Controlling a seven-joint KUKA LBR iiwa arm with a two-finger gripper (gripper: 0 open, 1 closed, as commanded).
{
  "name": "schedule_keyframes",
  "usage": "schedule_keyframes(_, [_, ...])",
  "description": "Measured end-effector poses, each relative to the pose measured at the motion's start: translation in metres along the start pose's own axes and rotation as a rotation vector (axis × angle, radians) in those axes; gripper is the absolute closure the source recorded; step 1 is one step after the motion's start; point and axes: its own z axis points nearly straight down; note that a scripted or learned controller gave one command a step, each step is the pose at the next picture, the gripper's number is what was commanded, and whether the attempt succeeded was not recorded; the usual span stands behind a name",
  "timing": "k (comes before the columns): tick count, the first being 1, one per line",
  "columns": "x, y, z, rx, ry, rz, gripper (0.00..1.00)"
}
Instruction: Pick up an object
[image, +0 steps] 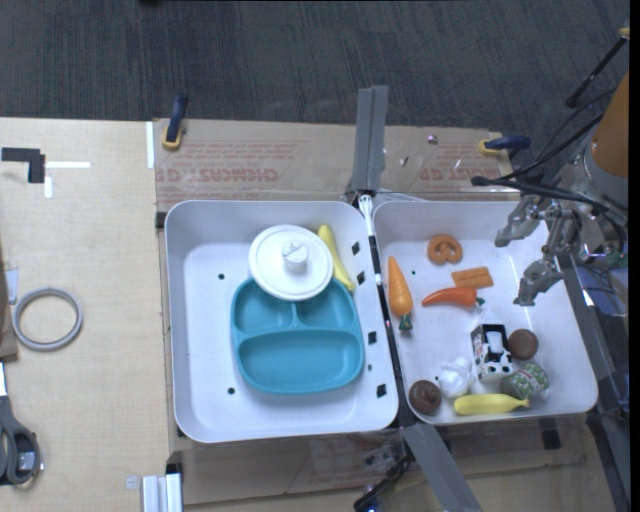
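My gripper (516, 262) hangs over the right bin's (574, 330) far right side, fingers open with nothing between them. Below and left of it lie a pretzel (444, 248), an orange block (471, 277), a red chili pepper (452, 297) and a carrot (400, 288). Nearer the front sit a black-and-white cow toy (489, 346), a brown ball (522, 344), a white garlic bulb (455, 378), a green patterned ball (529, 381), a yellow banana (489, 404) and a brown donut (425, 396).
The left bin (195, 330) holds a blue divided plate (296, 350), a white round lid (290, 263) and a yellow banana (337, 257). A tape roll (45, 318) and scissors (15, 452) lie on the bench at left. Cables run down the arm at right.
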Motion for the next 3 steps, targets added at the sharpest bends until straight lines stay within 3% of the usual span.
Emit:
schedule_keyframes(1, [0.012,0.002,0.133,0.0,0.002,0.17,0.0])
schedule_keyframes(2, [-0.054,0.037,0.183,0.001,-0.001,0.226,0.0])
schedule_keyframes(3, [0.023,0.014,0.182,0.001,0.0,0.286,0.0])
